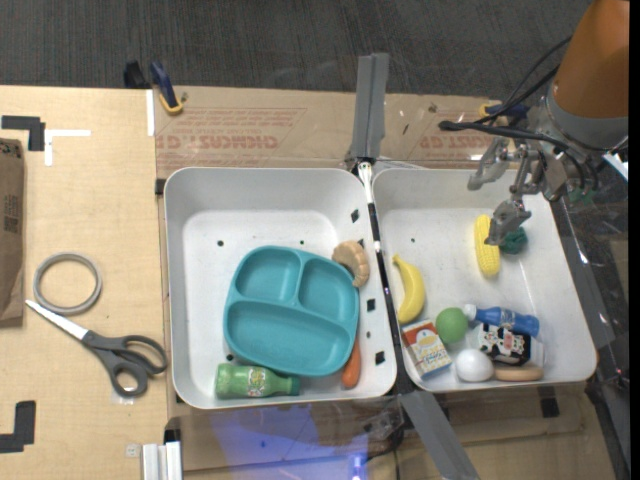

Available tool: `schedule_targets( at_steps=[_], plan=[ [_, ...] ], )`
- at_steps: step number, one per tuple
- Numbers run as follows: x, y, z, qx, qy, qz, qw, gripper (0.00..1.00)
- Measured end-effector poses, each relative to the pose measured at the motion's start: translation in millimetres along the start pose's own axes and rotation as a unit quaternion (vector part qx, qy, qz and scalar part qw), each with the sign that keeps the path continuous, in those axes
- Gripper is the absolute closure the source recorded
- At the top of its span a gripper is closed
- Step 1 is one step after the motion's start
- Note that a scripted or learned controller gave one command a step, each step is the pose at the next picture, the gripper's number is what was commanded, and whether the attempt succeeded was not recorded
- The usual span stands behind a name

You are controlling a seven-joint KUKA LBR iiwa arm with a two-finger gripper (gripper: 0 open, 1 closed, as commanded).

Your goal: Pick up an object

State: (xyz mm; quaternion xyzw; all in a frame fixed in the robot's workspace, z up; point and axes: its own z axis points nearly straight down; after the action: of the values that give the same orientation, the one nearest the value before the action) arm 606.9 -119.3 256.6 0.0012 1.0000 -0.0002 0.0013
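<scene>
Two bins sit side by side on the bench. In the left bin (pixel 190 268) a tray (pixel 290 313) lies in the middle, a bottle (pixel 257 380) lies before it, a carrot (pixel 351 368) at its near right corner and a pastry (pixel 352 260) at its far right edge. In the right bin (pixel 570 298) a banana (pixel 408 288) lies by the left wall, a corn cob (pixel 487 245) further right under the gripper (pixel 511 218), and a ball (pixel 452 324), carton (pixel 429 351), egg (pixel 474 365) and cow toy (pixel 505 336) crowd the near side. Left of the bins, tape (pixel 67 282) lies behind scissors (pixel 105 348)
</scene>
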Motion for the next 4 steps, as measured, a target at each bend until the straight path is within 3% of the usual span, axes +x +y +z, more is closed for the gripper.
schedule_targets(
  at_steps=[1, 2, 3, 4],
  plan=[
    [9, -26, 127, 0.0, 0.0, 0.04, 0.9992, 0.0],
    [86, -88, 160, 0.002, -0.007, -0.011, 0.9999, 0.0],
    [104, -64, 154, 0.005, -0.021, 0.055, 0.9983, 0.0],
    [111, 27, 152, 0.003, -0.03, -0.007, 0.9995, 0.0]
  ],
)
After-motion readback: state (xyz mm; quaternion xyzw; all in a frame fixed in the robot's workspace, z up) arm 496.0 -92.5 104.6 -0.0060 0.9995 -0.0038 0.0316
